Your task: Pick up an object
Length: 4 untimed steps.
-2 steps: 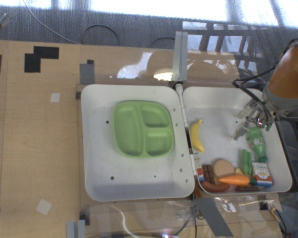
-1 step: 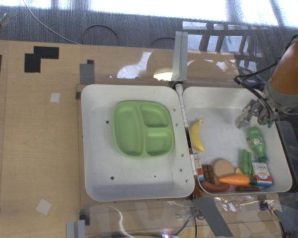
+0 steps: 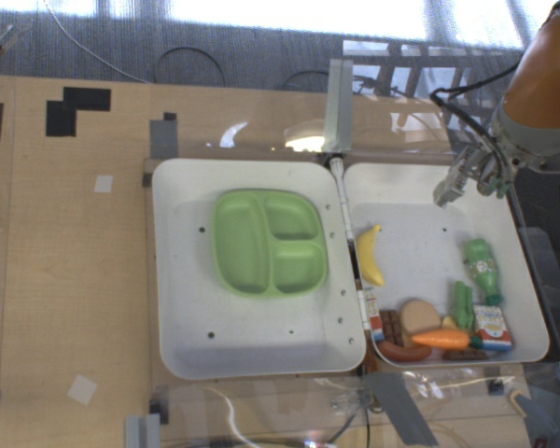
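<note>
Hovering over the right bin's point(image 3: 420, 250) far corner, my gripper point(image 3: 453, 187) carried nothing I could make out; its grip state, I couldn't tell. Banana point(image 3: 370, 257), green bottle point(image 3: 483, 269), carrot point(image 3: 441, 339) lay below, unpicked. Everything remained.

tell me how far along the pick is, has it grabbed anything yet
Nothing looks picked yet. The claw hangs over the far end of the right white bin, with nothing seen in it. The yellow toy banana, green plastic bottle and orange toy carrot all lie in that bin. The green divided plate sits in the left white bin. Left: descend, grasp one item and lift it.
</note>
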Each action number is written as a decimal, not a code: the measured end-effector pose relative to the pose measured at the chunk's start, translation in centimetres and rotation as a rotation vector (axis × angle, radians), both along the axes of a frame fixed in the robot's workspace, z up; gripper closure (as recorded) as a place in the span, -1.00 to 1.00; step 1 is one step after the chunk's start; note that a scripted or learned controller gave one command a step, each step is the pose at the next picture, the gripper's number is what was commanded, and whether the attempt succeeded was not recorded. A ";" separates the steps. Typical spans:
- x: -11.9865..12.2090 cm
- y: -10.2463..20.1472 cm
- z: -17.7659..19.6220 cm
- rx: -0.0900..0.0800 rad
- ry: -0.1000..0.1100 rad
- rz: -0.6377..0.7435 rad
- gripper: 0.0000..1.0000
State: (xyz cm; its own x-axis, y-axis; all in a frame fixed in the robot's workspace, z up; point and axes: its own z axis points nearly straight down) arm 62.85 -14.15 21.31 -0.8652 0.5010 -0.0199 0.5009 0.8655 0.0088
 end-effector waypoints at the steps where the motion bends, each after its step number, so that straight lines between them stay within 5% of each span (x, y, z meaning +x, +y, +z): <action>1: -0.3 -0.2 -0.6 0.001 0.011 -0.004 -1.00; 2: -2.7 -4.6 -11.9 0.002 0.022 -0.021 -1.00; 3: -2.1 -4.4 -10.0 -0.002 0.003 -0.014 1.00; 4: -2.1 -4.4 -10.1 -0.002 0.003 -0.013 -1.00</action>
State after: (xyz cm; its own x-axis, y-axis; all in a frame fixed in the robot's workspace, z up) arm 60.78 -18.55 11.23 -0.8587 0.5121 -0.0177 0.5121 0.8589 0.0057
